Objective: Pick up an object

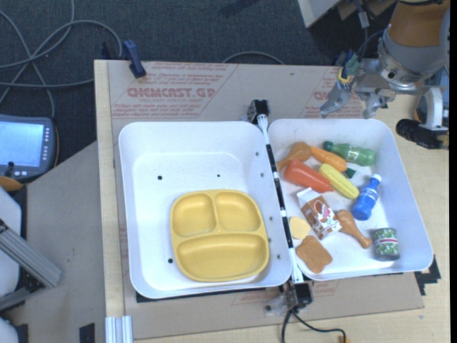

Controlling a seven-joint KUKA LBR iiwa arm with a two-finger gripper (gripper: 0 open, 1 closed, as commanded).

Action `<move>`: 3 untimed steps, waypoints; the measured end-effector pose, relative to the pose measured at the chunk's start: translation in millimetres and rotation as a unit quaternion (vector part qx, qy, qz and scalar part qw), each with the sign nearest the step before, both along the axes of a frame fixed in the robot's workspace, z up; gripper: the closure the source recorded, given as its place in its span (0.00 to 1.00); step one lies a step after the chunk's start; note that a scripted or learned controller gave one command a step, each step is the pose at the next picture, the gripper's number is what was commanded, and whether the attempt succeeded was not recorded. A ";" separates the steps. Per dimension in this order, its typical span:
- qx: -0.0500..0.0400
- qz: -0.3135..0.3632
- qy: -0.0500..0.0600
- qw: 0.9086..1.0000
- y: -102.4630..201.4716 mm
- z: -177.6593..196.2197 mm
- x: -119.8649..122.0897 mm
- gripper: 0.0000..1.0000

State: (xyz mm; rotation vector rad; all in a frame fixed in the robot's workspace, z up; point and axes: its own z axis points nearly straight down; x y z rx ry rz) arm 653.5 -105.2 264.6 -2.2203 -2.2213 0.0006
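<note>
1. Two-finger grey gripper [355,106] hangs above the far rim of the right shallow white bin [410,213], fingers spread apart, nothing between them.
2. Right bin holds the toys: green plastic bottle [351,152], yellow corn cob [338,181], blue bottle [366,199], red pepper [308,176].
3. Left white bin [143,191] holds a yellow compartment plate [218,234].

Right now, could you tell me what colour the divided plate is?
Yellow; the plate shows clearly in the camera view.
</note>
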 end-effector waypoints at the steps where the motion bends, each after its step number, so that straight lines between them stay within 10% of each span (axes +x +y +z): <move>1: 0.002 -0.001 0.007 1.000 11.7 -141.8 -44.9 0.00; 2: 0.000 -0.003 0.003 1.000 -17.7 -182.4 -109.8 0.00; 3: 0.000 -0.001 -0.002 1.000 -15.8 -169.9 -105.8 1.00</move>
